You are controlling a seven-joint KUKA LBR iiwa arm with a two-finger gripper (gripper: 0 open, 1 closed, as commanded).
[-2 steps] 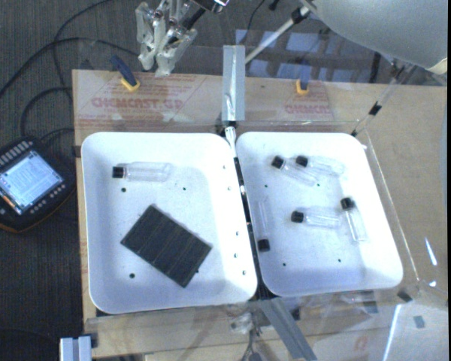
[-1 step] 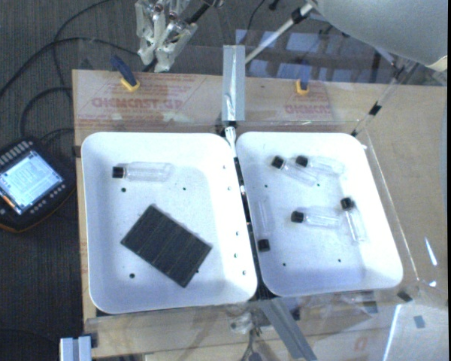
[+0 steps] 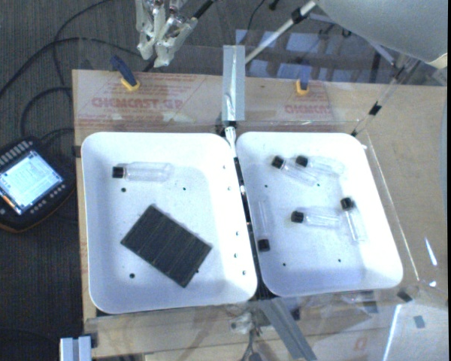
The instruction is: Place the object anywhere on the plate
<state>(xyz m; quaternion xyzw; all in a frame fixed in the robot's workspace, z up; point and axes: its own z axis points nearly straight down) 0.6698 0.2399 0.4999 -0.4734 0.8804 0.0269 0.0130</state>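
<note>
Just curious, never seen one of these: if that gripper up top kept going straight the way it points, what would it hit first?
Probably the brown board behind the left bin, near the blue-and-yellow clamp. The gripper hangs above that spot, pointing down; depth is hard to judge.

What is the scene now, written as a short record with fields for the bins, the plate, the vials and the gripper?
left bin: holds one dark plate and one clear vial
plate: dark, flat, rectangular, lying at an angle, nothing on it
vial in left bin: clear with black cap, lying down, apart from the plate
right bin: holds about five clear vials with black caps, all lying down
gripper: above the far edge of the bench, outside both bins, holding nothing
task state: no vial on the plate yet
</note>
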